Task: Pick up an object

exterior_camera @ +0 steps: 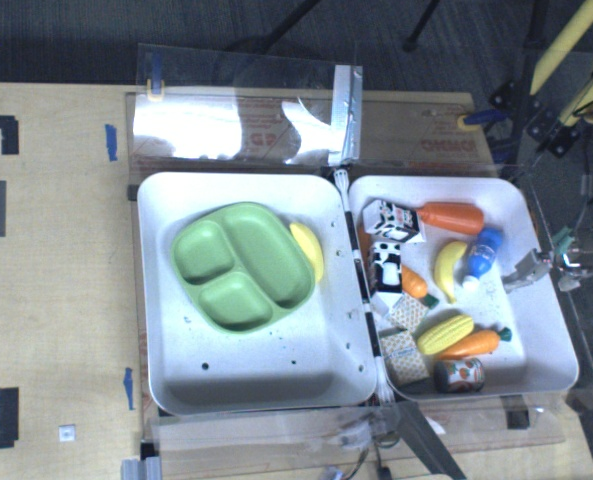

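Far left of the pincer (538, 268), across the divider, the left bin (166, 368) holds a green plate (241, 265) with a yellow piece (308, 250) tucked against its nearer edge. Both are well apart from the pincer and poor first choices.

The right bin (548, 360) is crowded. Farthest from the pincer is a black-and-white carton (386, 243). Closer in, and toward the back, lies an orange bottle (451, 217). Closer still are a banana (448, 268) and a blue bottle (481, 253), touching one another, the bottle just left of the pincer. Nearer the front lie corn (444, 332), a carrot (473, 344) pressed against it, and a can (460, 374).

The pincer sits at the bin's right wall, a small blurred metal shape; whether it is released or clenched I cannot tell, and nothing shows in its grasp.

The pick looks not yet begun. The blue bottle seems the soundest target: nearest, and open on the side facing the pincer. I would come down across its narrow width, clear of the banana, and low enough to avoid merely nudging it.
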Motion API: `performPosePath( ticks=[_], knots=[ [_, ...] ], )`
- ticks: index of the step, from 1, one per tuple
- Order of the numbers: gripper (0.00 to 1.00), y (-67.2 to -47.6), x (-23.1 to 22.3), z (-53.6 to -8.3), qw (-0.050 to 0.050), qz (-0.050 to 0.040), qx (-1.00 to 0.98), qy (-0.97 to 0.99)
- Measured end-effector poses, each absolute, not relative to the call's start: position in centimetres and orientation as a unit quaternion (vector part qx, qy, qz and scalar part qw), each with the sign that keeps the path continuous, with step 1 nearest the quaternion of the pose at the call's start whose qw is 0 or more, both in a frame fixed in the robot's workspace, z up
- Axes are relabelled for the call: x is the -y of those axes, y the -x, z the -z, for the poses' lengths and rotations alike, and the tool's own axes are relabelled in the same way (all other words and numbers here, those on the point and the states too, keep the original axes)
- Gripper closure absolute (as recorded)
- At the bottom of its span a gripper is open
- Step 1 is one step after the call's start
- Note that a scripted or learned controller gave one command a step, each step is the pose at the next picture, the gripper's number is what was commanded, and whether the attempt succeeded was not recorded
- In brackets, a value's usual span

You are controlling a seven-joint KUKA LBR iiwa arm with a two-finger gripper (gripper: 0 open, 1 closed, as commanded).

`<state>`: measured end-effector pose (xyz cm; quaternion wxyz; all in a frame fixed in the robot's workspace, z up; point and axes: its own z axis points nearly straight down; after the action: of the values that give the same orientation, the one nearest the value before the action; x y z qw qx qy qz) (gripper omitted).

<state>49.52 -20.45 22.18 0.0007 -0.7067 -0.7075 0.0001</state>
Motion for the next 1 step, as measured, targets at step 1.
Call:
performPosePath(
  ticks=[1],
  knots=[
    [0.0,-59.25,19.67,-17.7,-0.002,0.0005,0.75,0.661]
  ],
)
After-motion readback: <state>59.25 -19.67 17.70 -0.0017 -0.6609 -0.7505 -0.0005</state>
